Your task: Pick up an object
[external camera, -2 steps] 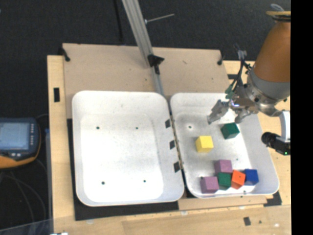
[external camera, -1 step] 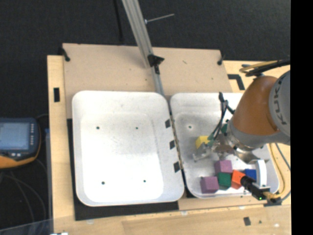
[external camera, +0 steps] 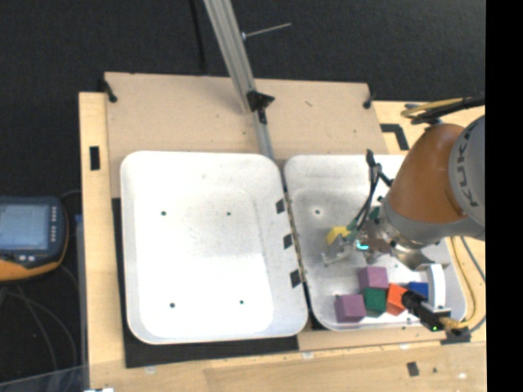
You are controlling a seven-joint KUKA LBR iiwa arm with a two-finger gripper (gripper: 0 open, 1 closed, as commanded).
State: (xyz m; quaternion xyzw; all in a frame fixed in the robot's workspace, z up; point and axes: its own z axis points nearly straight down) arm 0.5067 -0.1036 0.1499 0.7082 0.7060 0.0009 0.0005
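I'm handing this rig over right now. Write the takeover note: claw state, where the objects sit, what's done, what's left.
Claw: low over the right bin, near its middle; open or shut can't be judged, and a yellow bit shows at its tip, unclear whether a part or an object.
Objects: two purple blocks, green block, orange block and blue block, clustered in the right bin's near corner.
Done: no pick confirmed.
Left: grasp one object and lift it.

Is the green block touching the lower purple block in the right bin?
Touching. The camera view shows the green block pressed against the right side of the lower purple block, with no white bin floor between them.
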